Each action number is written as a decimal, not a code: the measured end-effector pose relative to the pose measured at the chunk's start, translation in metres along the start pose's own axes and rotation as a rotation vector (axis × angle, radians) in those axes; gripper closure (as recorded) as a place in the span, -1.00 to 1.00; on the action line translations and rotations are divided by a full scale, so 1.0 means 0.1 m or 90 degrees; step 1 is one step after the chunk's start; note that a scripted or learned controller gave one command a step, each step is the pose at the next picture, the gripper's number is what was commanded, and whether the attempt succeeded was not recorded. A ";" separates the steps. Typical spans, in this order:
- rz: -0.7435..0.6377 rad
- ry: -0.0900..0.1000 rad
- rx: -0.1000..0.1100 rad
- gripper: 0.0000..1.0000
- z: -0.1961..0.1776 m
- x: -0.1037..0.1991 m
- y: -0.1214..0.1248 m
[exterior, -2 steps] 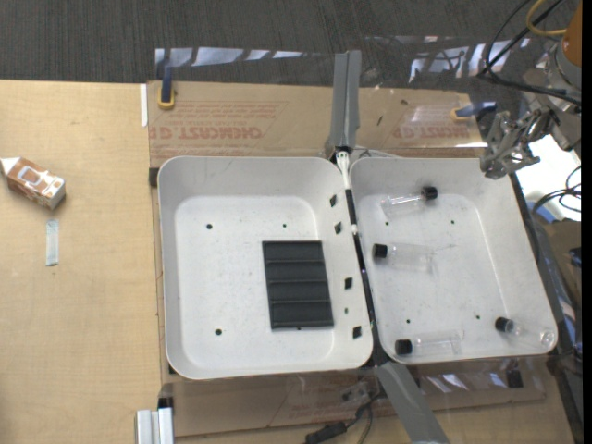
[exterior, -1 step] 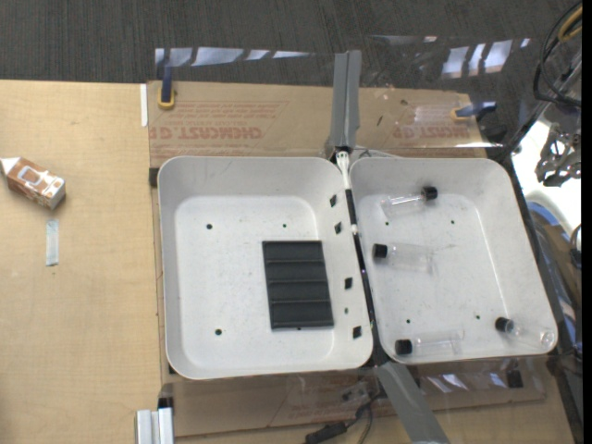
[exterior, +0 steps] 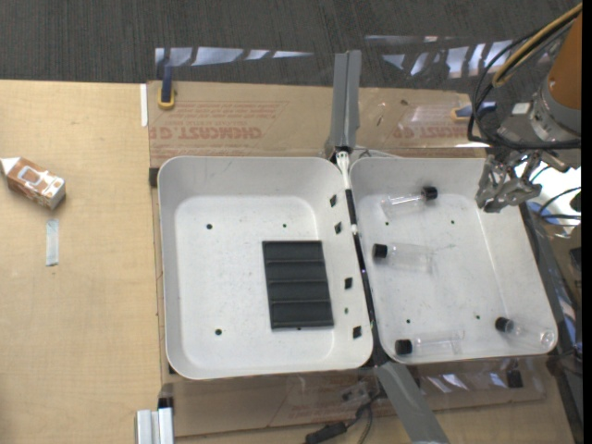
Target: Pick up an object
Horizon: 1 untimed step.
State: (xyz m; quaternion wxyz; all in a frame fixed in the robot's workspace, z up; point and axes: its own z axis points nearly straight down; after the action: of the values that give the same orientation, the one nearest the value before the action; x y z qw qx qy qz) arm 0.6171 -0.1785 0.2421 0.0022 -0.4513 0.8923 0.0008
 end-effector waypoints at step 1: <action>-0.232 -0.001 0.001 1.00 -0.37 -0.09 -0.18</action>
State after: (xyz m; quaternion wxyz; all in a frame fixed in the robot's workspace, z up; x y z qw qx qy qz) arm 0.6369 -0.1818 0.2795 0.0033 -0.6055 0.7959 -0.0002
